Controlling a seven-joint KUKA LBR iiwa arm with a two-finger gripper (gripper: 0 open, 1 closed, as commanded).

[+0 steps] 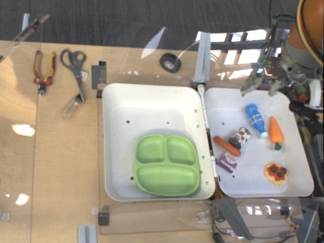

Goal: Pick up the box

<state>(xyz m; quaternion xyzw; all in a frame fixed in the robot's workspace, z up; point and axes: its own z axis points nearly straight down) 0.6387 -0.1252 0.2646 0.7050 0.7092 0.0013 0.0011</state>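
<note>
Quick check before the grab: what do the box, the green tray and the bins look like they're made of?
Box: likely printed cardboard, matte with flat faces, though it is small in view. Green tray: looks like moulded plastic, smooth with a soft sheen and rounded compartments. Bins: seemingly white plastic, glossy, with rounded corners.

The worktop (pixel 50 151) is made of light wood and looks smooth and shiny. A bright spot of light sits on it at its left side. Above the worktop, at the far edge, the floor (pixel 126 9) is dark grey with thin lines, like carpet. On the worktop near that far edge lie red pliers (pixel 42 71), and just right of them grey scissors (pixel 76 70). Further right of the scissors is a small black roll of tape (pixel 170 62). A clear plastic sheet lies over the worktop and catches the light. A metal post (pixel 202 57) stands just right of the tape.
</note>
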